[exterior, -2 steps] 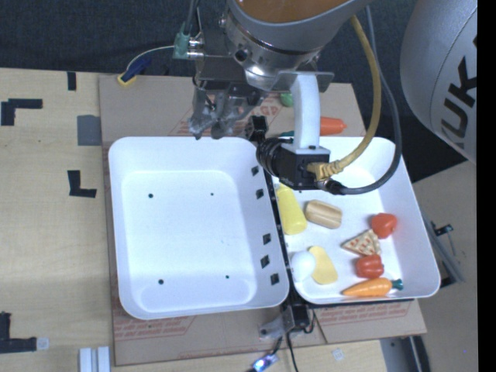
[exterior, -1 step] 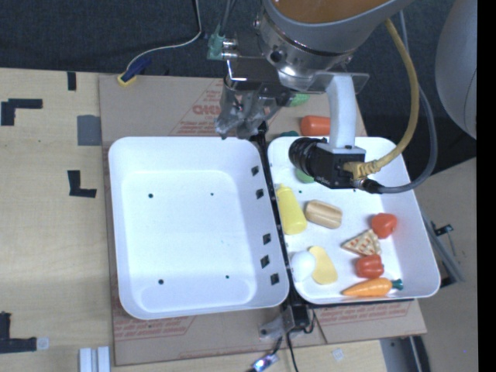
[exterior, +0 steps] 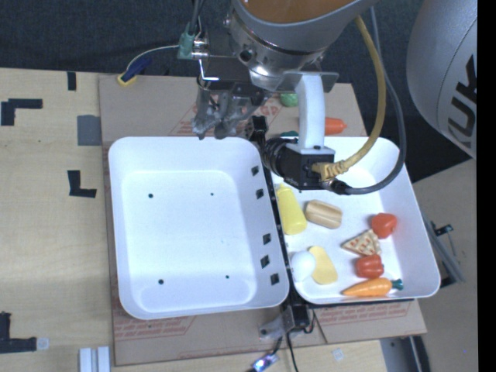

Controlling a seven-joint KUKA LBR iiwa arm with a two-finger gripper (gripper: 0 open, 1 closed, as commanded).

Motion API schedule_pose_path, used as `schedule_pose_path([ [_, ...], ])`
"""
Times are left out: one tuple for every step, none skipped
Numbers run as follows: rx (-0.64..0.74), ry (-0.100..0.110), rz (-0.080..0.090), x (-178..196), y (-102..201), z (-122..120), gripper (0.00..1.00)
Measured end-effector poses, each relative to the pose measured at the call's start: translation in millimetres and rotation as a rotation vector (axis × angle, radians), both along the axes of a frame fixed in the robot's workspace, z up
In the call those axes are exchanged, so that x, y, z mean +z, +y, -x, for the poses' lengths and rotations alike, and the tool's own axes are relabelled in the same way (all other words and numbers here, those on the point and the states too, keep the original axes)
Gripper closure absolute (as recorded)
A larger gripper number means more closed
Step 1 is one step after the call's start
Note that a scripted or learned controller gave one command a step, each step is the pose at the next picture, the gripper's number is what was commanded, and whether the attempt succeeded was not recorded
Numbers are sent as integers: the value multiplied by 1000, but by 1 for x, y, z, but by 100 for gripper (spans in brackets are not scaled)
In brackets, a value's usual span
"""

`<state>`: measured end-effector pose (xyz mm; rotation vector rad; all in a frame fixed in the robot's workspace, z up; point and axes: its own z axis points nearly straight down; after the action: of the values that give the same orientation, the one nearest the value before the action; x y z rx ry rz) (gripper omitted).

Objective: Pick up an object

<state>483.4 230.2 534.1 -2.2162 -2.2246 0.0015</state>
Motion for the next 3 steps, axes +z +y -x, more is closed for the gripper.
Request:
schedule_pose_path([
  [-8, 13, 7, -131, -53, -15, 100],
  [0, -14, -5, 5, -41, -24, 100],
  [3, -1, 0, 0, 6, 1, 100],
])
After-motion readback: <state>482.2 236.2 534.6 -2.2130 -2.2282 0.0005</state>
